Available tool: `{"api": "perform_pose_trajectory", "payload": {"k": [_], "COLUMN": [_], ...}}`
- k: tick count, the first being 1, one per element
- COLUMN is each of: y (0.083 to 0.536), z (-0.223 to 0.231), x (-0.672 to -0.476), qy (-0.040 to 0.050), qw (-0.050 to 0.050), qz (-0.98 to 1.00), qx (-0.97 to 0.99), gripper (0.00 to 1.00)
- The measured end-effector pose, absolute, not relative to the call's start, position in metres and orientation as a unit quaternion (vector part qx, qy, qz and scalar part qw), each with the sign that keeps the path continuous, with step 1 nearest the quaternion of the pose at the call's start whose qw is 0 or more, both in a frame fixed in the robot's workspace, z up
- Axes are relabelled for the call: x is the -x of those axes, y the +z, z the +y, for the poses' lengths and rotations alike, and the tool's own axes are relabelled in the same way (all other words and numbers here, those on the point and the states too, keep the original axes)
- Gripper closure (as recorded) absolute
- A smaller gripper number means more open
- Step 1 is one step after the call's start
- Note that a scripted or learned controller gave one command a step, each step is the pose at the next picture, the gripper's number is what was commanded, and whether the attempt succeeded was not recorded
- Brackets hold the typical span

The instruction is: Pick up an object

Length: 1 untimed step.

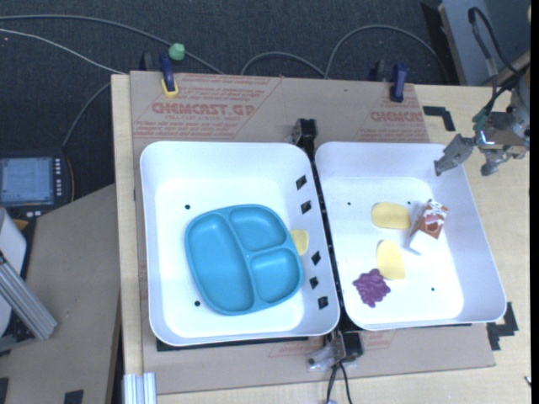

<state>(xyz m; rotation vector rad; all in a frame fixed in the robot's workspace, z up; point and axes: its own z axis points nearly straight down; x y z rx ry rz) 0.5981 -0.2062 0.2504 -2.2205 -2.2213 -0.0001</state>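
The two-finger gripper (471, 157) hangs with fingers spread and bare over the right white bin's (472, 297) far right rim, with the small red-and-white carton (429, 223) lying in that bin, down-left, well apart.

Right bin (472, 225) right half bare; carton (429, 222), yellow pieces (391, 217) crowd centre.
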Motion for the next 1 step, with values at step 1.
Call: {"api": "perform_pose_trajectory", "payload": {"k": [1], "y": [0.2081], "z": [-0.2064], "x": [-0.6027], "qy": [0.0008], "qw": [0.002], "qz": [-0.707], "qx": [0.707], "gripper": [0.00]}}
